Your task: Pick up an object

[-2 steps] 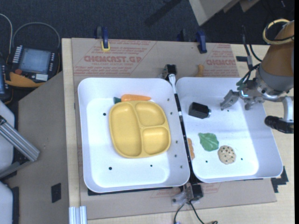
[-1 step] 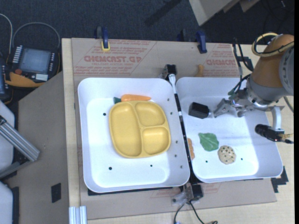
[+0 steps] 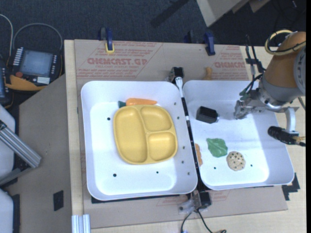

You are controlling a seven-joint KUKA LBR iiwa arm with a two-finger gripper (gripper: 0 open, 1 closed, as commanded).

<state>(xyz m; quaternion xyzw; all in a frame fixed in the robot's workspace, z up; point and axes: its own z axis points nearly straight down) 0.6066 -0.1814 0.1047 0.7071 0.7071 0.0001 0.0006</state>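
The counter (image 3: 146,52) is seen from above, two white bins side by side on it. The left bin (image 3: 97,130) is taken up by a yellow tray (image 3: 145,133), a carrot (image 3: 141,101) tucked just behind it. In the right bin (image 3: 272,174) three things are spread: a black block (image 3: 207,114), a green leaf (image 3: 216,146), a cookie (image 3: 236,160). The gripper (image 3: 240,109) is poised low over the bin's far part; whether the jaws are apart cannot be told. Nothing is seen held. The block lies nearest, just to the view's left of the jaws, its long axis running roughly toward them.
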